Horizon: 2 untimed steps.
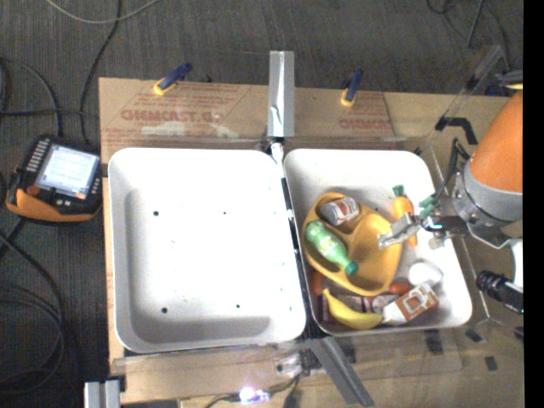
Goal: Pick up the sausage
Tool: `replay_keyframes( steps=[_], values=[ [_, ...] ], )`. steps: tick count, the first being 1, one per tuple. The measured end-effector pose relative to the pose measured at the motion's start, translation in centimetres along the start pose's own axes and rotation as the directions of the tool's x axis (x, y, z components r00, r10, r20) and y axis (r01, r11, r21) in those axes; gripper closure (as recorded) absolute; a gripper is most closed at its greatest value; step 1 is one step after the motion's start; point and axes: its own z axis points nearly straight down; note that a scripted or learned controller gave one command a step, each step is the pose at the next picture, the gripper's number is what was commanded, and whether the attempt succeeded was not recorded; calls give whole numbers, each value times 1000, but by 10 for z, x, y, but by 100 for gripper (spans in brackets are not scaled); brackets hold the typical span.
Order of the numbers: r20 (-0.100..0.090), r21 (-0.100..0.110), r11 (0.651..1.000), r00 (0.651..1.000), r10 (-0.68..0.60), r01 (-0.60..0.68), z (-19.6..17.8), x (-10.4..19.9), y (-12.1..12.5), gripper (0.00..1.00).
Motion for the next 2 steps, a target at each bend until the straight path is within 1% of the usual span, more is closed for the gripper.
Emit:
replay_keyframes(
  steps=[1, 2],
  values=[
    [-1, -17, 980, 980, 201, -201, 146, -15, 2, 0],
    [5, -22, 978, 978, 207, -207, 136, -19, 2, 100]
  ],
)
